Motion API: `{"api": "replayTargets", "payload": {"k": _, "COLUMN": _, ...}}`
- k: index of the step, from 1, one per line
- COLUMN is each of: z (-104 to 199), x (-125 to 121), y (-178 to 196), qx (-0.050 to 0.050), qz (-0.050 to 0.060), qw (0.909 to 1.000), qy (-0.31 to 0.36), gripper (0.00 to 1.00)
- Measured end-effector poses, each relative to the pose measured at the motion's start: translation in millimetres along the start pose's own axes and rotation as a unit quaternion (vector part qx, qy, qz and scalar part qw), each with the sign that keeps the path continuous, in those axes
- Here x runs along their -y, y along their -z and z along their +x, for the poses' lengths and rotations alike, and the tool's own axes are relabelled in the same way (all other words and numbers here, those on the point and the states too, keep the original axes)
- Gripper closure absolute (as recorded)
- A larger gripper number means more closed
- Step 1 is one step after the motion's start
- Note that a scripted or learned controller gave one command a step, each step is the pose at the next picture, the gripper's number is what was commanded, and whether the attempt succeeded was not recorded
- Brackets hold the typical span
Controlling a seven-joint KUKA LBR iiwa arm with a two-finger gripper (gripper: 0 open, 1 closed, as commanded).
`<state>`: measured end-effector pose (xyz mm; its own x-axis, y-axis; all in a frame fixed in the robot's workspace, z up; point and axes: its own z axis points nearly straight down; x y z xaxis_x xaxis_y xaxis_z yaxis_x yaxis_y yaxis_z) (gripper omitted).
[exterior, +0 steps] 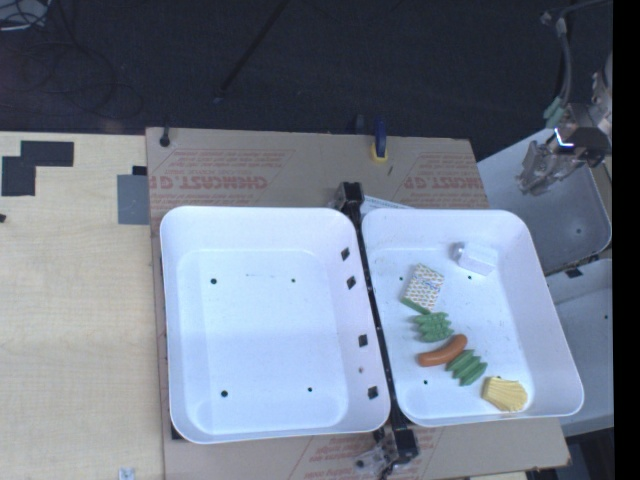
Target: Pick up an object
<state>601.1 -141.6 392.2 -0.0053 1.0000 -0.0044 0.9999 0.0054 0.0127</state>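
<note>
Toy sausage in the right bin, lying well below and to the left of the claw, which hangs off past that bin's far right corner.

The sausage lies slantwise, its long axis running from lower left up to the right, so a pinch across its narrow middle looks the likeliest way in, I'd judge. It sits in a loose line of small things: a checkered wafer above, a leafy green piece just beside its upper side, a green pod touching its lower end, a yellow piece nearer the front corner, and a pale white block apart toward the back. The left bin sits alongside. Whether the claw is spread or pressed together I cannot tell.
</note>
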Motion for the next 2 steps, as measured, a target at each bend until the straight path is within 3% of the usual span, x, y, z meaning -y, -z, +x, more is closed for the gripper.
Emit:
{"api": "replayTargets", "payload": {"k": 1, "z": 52, "x": 11, "y": -86, "qx": -0.003, "qz": 0.011, "qw": 0.9999, "qy": -0.001, "gripper": 1.00}}
{"api": "replayTargets", "payload": {"k": 2, "z": -3, "x": 64, "y": -137, "qx": -0.003, "qz": 0.010, "qw": 0.9999, "qy": -0.004, "gripper": 1.00}}
